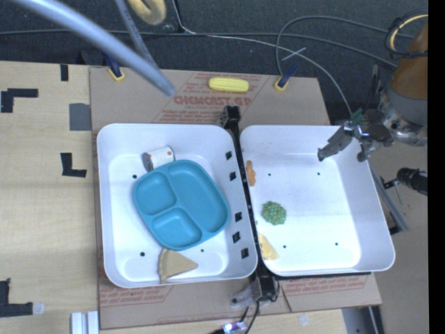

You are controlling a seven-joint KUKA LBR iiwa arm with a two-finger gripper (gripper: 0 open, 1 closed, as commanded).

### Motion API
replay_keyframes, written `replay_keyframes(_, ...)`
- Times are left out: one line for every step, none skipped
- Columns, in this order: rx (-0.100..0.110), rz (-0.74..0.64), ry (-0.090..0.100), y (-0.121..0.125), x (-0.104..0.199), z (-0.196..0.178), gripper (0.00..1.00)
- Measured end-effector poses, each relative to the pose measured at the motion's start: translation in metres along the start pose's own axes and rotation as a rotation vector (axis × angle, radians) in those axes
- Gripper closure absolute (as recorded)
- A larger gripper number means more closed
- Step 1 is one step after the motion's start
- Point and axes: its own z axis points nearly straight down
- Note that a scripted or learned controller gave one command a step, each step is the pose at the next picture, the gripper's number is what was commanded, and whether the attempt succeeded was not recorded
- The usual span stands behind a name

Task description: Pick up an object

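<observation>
My gripper [343, 152] hangs over the upper right part of the right bin [361, 256], its two dark fingers spread open with nothing between them. A green, broccoli-like lump [274, 213] lies in that bin's left half, well below and left of the gripper. A small orange piece [250, 174] rests against the bin's left wall, and a yellow piece [267, 248] sits near its lower left corner.
The left bin [111, 256] holds a blue divided plate [182, 204], a small white cup on its side [160, 157] and a tan wedge [175, 263]. A yellow banana-shaped object [228, 84] lies on the cardboard behind the bins. Cables run across the back.
</observation>
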Motion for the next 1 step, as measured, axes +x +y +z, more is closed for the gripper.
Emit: replay_keyframes(-0.011, -0.003, -0.002, 0.0022, 0.0004, -0.0067, 0.0)
